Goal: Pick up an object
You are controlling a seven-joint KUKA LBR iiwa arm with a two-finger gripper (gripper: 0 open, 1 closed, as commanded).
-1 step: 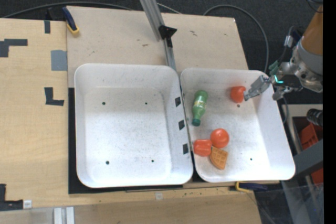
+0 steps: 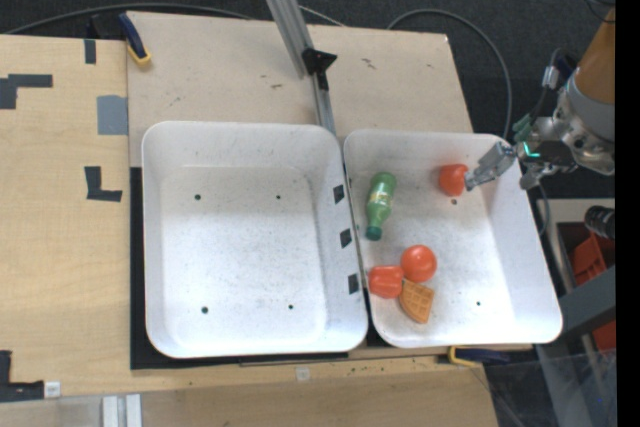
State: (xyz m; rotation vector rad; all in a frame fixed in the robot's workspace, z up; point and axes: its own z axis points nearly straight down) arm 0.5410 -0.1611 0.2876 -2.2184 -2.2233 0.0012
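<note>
The right bin (image 2: 520, 245) holds several small objects. A green bottle (image 2: 379, 204) lies near its left wall. A small red object (image 2: 452, 179) sits toward the back right. An orange-red ball (image 2: 419, 262), a red piece (image 2: 385, 281) and a tan waffle-like piece (image 2: 417, 301) cluster near the front. My gripper (image 2: 490, 167) reaches in over the bin's right rim, its tip just right of the small red object. Whether it touches that object is unclear.
The left bin (image 2: 160, 215) stands beside the right one, their walls meeting at the middle. A slanted metal rail (image 2: 285, 0) rises from the back of the bench. Cables run behind the bins. The arm's wrist (image 2: 580, 115) hangs over the right edge.
</note>
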